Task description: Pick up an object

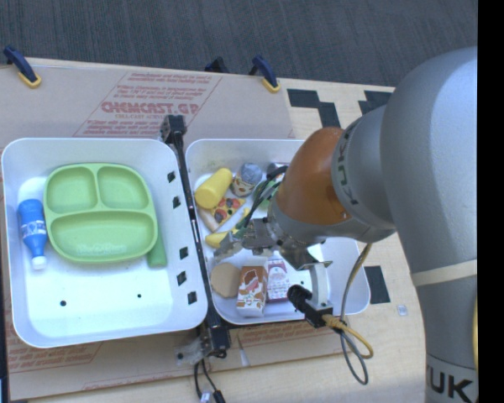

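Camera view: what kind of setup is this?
Likely a robot grasping test bench, not a home. Two white bins sit side by side on clamped cardboard, the right one filled with toy food like a yellow piece, and a grey arm reaches in.

The left bin point(34, 309) has open floor along its front edge and front-right corner. A green divided plate point(101, 212) fills its middle toward the back edge, and a blue bottle point(31, 229) lies against its left wall. The right bin point(359, 296) is crowded: a yellow toy point(213, 187) near its back-left corner, small cartons point(260, 288) at its front edge, and the arm point(386, 175) covering its right half.
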{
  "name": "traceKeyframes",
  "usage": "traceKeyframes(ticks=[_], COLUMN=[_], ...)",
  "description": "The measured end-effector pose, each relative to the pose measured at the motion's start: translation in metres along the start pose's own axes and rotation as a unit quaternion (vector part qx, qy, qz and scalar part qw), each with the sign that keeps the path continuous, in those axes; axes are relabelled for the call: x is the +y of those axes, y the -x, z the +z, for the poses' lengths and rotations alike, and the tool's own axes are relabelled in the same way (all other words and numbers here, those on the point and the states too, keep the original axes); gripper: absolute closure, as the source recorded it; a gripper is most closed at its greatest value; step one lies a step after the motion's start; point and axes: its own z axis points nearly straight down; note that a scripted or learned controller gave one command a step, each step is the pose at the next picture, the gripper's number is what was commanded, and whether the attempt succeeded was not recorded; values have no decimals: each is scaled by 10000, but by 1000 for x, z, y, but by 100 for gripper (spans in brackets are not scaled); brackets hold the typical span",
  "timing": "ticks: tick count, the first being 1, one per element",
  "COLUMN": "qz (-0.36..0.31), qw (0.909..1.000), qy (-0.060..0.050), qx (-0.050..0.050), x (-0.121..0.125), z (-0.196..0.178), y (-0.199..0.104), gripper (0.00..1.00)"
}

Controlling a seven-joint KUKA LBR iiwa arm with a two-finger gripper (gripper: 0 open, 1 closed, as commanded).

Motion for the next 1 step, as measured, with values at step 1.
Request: traceKeyframes(ticks=[1], qz=[-17], qw=[10000], qy=[-1], qx=[-7], x=[0], z=[-10], y=[0], gripper=[100])
